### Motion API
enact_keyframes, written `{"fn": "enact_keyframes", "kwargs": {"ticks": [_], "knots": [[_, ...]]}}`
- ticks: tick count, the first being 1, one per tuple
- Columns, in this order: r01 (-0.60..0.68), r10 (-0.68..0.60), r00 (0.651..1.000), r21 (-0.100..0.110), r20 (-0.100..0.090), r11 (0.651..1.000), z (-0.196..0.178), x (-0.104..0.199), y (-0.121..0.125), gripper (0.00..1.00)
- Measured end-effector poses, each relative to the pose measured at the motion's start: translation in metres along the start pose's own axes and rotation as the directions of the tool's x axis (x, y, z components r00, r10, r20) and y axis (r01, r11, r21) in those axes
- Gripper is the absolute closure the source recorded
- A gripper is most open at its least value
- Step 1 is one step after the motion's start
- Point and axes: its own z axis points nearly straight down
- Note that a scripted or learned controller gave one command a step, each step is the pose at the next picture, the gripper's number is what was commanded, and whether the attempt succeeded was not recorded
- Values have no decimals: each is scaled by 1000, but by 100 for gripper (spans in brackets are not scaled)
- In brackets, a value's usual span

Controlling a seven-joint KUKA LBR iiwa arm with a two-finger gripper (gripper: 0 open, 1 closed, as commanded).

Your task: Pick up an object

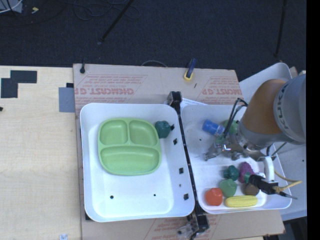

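Note:
My gripper [221,153] hangs low over the middle of the right bin [195,134], fingers spread open with nothing between them. A blue object [212,128] lies just behind it. In front and to the right sit a dark green piece [231,172], a purple piece [245,170], a light green piece [227,187], a brown piece [251,188], a red tomato [214,197] and a yellow corn cob [241,201]. The arm's orange band [265,109] covers the bin's right side.
The left bin [100,194] holds a green divided plate [129,146] and a dark teal object [162,129] by its right wall. A black divider clip [175,98] sits between the bins at the back. Cables trail near the right bin's front corner.

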Motion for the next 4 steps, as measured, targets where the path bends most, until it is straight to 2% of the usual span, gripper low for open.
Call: {"fn": "enact_keyframes", "kwargs": {"ticks": [1, 2, 3, 4], "knots": [[-5, 5, 1000, -1, -1, 1000, -13, -1, 0, 100], [0, 0, 1000, -6, 1, 1000, -72, 5, -2, 100], [1, -1, 1000, -7, 2, 1000, -118, 6, 6, 100], [1, -1, 1000, -5, 1, 1000, -144, 6, 6, 100]]}}
